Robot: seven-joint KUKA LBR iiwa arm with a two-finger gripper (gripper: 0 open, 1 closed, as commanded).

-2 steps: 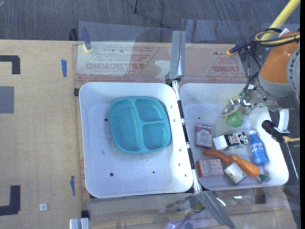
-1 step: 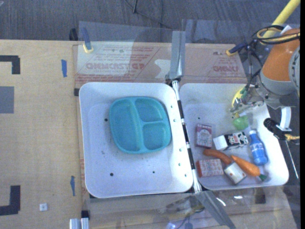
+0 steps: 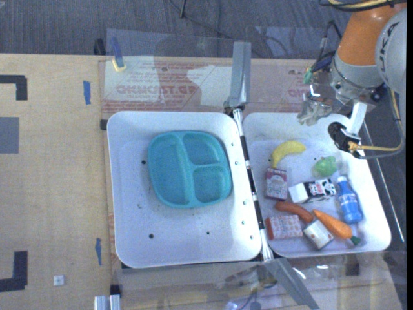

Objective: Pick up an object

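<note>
Left bin: a teal tray is being held flat. Right bin: banana, cartons, carrot, bottle and a green lump are being crowded together, labels unreadable. Gripper is being held over the bin's far edge, partly blurred; jaw state cannot be told, nothing seen gripped.

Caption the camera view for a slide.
The claw hovers at the right bin's far edge above the banana; a teal plate sits in the left bin.
</note>
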